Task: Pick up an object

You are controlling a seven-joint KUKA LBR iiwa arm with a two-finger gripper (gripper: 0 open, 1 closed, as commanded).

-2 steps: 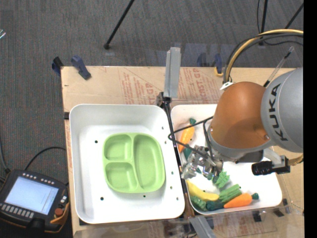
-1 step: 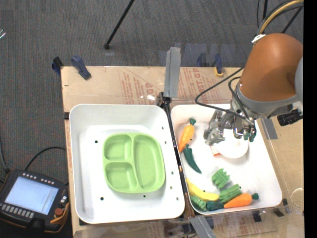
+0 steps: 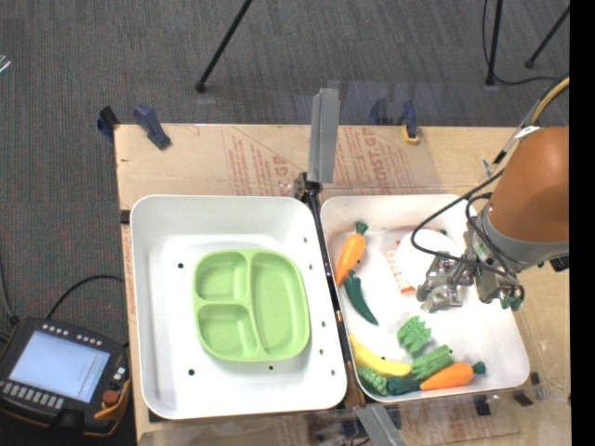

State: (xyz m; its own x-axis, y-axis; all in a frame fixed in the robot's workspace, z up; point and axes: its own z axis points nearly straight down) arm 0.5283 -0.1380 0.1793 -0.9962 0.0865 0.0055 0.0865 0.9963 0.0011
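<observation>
My jaws (image 3: 442,293) hang low over the right bin (image 3: 493,365), roughly mid-bin, w/ the orange band of my wrist bulking up just behind. Can't tell how far apart they stand; metal bits blur together from this angle, and I see nothing between them, so I'd judge no grasp yet.

Candidates are all toy veg. Closest: the ridged green piece (image 3: 413,332), just near-left of me, lumpy and short. Farther left lies a dark green pepper (image 3: 361,300), slim and curved, and beyond it a carrot (image 3: 348,254), orange, tapered, green top at the far end. Along the near wall: a banana (image 3: 378,359), smooth yellow, touching a second carrot (image 3: 452,374) and some knobbly green bits. A flat white card w/ red print (image 3: 402,266) lies on the floor to my left; too thin to pinch.

To do this well, I'd go for the ridged green piece: short move, stands proud of the floor, ridges should give grip. Align across its narrow side, come straight down, close only once both sides are straddled. Smooth plastic prob slips if caught off-centre. Near cluster is crowded, so risk of nudging neighbours.

Left bin (image 3: 149,249) holds a pale green divided plate (image 3: 251,305), three compartments, glossy.
</observation>
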